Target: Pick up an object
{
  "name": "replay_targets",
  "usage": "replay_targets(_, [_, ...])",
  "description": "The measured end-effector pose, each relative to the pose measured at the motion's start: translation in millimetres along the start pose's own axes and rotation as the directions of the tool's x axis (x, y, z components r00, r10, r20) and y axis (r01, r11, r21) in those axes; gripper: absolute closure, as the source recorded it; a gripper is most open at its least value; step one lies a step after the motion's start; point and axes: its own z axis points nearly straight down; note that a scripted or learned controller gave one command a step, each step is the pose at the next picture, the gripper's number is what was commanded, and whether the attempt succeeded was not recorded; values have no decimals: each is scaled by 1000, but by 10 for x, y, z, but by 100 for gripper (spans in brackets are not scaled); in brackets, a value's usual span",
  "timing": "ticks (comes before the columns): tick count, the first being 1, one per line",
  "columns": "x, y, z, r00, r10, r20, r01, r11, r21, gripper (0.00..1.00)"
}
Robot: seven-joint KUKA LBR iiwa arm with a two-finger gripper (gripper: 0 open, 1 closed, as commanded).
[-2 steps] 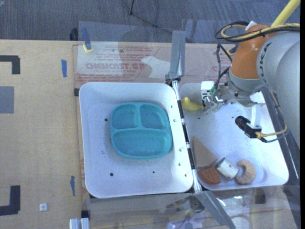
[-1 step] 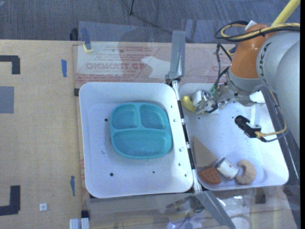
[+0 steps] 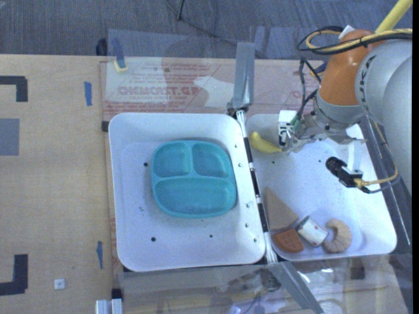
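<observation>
The arm reaches in from the right, and its gripper (image 3: 292, 136) is down at the far left corner of the right bin (image 3: 380, 234), right beside a yellow banana (image 3: 264, 142) that lies against the bin's left wall. From this angle I cannot tell how far the gripper is spread or whether it has anything in it; the banana looks to be lying on the bin floor, with its near end touching or just under the gripper tip.

So the step in hand looks like the grasp on that banana. To do it well, the gripper wants to straddle the fruit across its narrow width, not along its curve, and keep off the bin wall, which crowds it on the left. Close firmly, then lift straight up.

Other choices sit well apart at the near edge: an orange round piece (image 3: 289, 241), a small white roll (image 3: 312, 230) and a tan doughnut (image 3: 338, 235). The left bin (image 3: 124, 195) holds a teal divided plate (image 3: 194, 178).
</observation>
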Motion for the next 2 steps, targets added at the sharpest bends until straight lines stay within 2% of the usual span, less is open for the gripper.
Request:
replay_targets(1, [2, 19, -20, 1000, 0, 1, 0, 1000, -6, 0])
replay_targets(2, [1, 141, 72, 1000, 29, -4, -28, 1000, 9, 0])
